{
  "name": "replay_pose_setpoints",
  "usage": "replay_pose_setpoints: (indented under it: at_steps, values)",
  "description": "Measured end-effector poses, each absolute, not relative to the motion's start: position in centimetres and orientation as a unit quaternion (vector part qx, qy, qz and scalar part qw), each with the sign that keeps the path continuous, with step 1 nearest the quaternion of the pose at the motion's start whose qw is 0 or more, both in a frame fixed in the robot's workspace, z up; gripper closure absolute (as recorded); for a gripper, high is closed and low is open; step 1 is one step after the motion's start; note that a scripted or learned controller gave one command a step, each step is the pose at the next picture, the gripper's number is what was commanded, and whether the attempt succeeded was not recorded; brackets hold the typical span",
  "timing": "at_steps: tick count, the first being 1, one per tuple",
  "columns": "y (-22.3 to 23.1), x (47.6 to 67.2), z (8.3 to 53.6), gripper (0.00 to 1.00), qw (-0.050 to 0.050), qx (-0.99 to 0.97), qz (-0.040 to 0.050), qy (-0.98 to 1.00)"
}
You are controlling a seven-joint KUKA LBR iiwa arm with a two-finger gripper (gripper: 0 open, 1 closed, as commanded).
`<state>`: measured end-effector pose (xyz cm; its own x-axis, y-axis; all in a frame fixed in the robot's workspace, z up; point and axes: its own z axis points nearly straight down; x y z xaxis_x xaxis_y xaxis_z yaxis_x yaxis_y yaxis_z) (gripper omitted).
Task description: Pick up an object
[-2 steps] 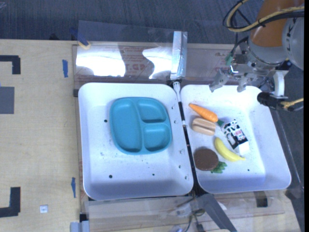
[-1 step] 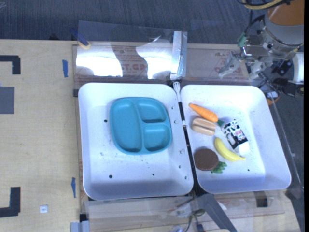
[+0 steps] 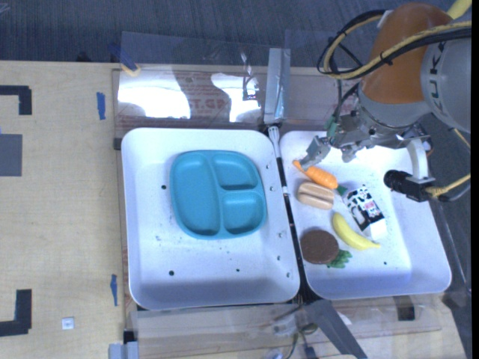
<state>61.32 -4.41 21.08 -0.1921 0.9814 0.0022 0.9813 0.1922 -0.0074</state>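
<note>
- Bench (image 3: 52, 223): one, pale wood, with three black marks along its left side.
- Bins: two, white and shallow, side by side. Left bin (image 3: 142, 275); right bin (image 3: 419, 275).
- Tray (image 3: 218, 193): one, blue, three compartments, lying flat in the middle of the left bin.
- Patty (image 3: 319, 245): one, round and brown, near the front of the right bin, with a bit of green (image 3: 341, 259) at its right edge.
- Hot dog (image 3: 316, 194): one, in a bun, behind the patty.
- Carrot (image 3: 318, 175): one, orange, just behind the hot dog, its tip pointing toward me.
- Banana (image 3: 352, 232): one, yellow, right of the patty.
- Carton (image 3: 364, 208): one, small, black-and-white, touching the banana's upper side.
- My gripper (image 3: 337, 144): one, over the back of the right bin, just behind the carrot; my fingers are spread apart with nothing between them.
</note>
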Motion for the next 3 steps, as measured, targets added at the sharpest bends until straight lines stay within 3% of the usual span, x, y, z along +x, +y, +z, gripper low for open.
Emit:
replay_pose_setpoints:
  at_steps: [1,2,3]
  values:
    - [-6.8,63.5,18.3,0.00,0.000,-0.645,0.0005,-0.764]
    - [-9.9,64.5,9.0,0.00,-0.002,-0.692,-0.0017,-0.722]
    - [-9.9,64.5,10.0,1.00,-0.001,-0.692,-0.0020,-0.722]
